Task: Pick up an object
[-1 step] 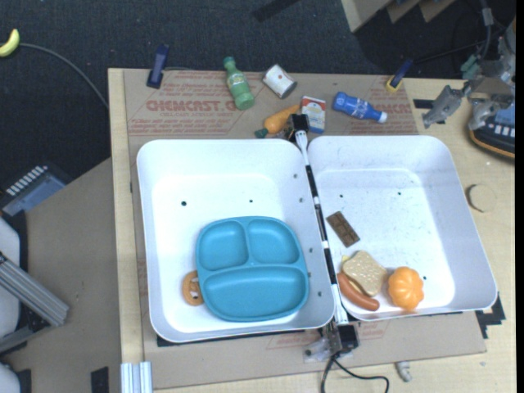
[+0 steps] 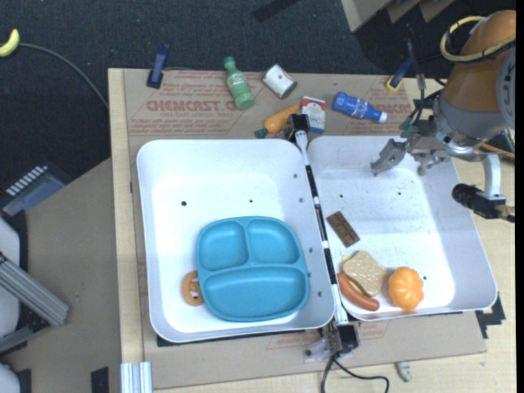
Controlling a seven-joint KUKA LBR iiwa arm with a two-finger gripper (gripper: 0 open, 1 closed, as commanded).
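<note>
The right bin [image 2: 458, 244] holds a brown bar [image 2: 342, 228], a bread slice [image 2: 364, 271], a hot dog [image 2: 358, 293] and an orange fruit [image 2: 405, 287], all near its front edge. A blue divided plate [image 2: 250, 267] lies in the left bin [image 2: 176, 178], with a brown pretzel [image 2: 191, 288] at the plate's left side. My gripper [image 2: 405, 162] hangs over the far part of the right bin, open, with nothing between its fingers. It is well behind the brown bar.
Behind the bins on the bench lie a green bottle [image 2: 239, 84], a white can [image 2: 279, 80], a blue bottle [image 2: 359, 106], a small carton [image 2: 312, 113], an orange carrot [image 2: 278, 121] and a blue marker [image 2: 157, 66].
</note>
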